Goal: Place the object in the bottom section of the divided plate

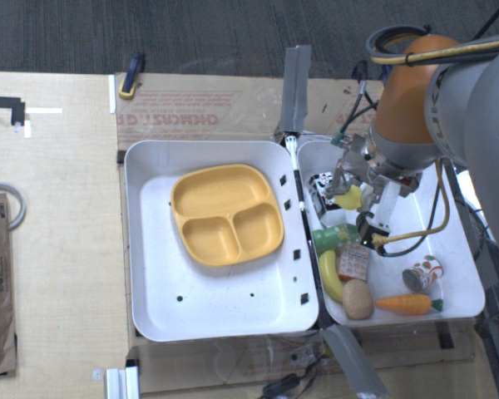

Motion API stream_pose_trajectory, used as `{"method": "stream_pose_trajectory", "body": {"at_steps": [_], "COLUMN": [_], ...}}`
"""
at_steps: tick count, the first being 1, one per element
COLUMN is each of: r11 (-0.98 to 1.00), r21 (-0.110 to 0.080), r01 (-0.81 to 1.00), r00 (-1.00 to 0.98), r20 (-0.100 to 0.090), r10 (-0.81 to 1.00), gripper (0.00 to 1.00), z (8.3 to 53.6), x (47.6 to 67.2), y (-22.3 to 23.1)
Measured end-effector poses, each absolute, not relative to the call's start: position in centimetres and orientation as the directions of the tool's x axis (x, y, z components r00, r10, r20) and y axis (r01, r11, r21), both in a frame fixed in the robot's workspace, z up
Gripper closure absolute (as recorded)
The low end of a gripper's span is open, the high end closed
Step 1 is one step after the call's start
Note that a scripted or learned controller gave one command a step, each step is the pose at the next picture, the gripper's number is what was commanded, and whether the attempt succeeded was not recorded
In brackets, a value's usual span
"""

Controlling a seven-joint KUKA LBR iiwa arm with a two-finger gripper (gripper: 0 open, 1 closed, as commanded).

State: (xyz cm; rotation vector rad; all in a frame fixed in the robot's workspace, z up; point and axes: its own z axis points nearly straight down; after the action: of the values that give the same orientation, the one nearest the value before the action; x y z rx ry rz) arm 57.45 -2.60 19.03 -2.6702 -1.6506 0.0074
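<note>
two bins: shallow white left bin (150, 306) holds the plate, shallow white right bin (470, 289) holds the clutter, and the arm is down in the right one.
tool: grey two-finger gripper (349, 196) sits low over a small yellow rounded piece (348, 196); open, together or clamped, i cannot tell from here.
task's thing: probably that yellow piece, right at the tool, glossy and partly hidden.
target: yellow three-section divided plate (226, 214), well off to the tool's far side across the bin walls, all sections bare.
nearby: green-capped bottle (331, 238), yellow banana (329, 274), tan potato (358, 299), orange carrot (406, 304) just beyond the tool.
doing it well: seat squarely on one item, lift clear of neighbours before crossing.
</note>
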Motion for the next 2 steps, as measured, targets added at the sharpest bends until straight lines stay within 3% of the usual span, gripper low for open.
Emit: {"method": "stream_pose_trajectory", "body": {"at_steps": [1,2], "r11": [-0.419,-0.366], "r21": [-0.003,-0.005], "r01": [0.908,0.931], "r00": [0.419,0.366], "r20": [-0.002,-0.004], "r10": [0.908,0.931], "gripper": [1.00,1.00], "z": [22.5,19.0], "x": [57.6,52.3], "y": [2.0,9.2]}}
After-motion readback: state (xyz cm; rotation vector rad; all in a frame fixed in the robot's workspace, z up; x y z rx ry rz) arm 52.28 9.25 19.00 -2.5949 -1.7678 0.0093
